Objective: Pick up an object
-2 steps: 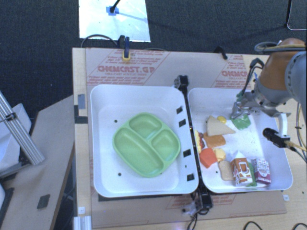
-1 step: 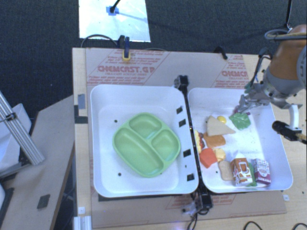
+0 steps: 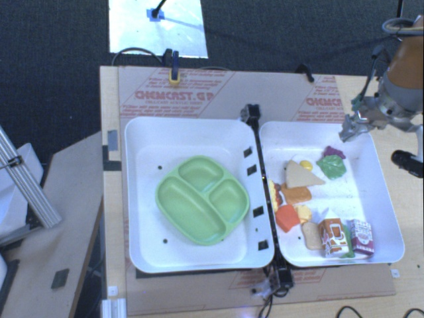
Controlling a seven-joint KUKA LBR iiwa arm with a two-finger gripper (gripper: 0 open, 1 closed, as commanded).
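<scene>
The right bin (image 3: 381, 177) holds several toy foods: a green leafy piece (image 3: 332, 167) with a purple bit (image 3: 333, 152) behind it, a cream wedge (image 3: 300, 175), an orange sausage piece (image 3: 296, 194), a red-orange block (image 3: 287, 217), a yellow cube (image 3: 303, 212), a bread slice (image 3: 312, 235), an orange carton (image 3: 333, 237) and a red-and-white packet (image 3: 361, 237). My gripper (image 3: 351, 130) hangs above the bin's far right corner, up and right of the green piece, with nothing seen between its fingers.
The left bin (image 3: 142, 144) carries a green divided plate (image 3: 202, 199). A black clip bar (image 3: 260, 177) joins the two bins. The grey arm with its orange band (image 3: 405, 71) comes in from the upper right. A yellow clamp (image 3: 174, 68) stands at the bench's back.
</scene>
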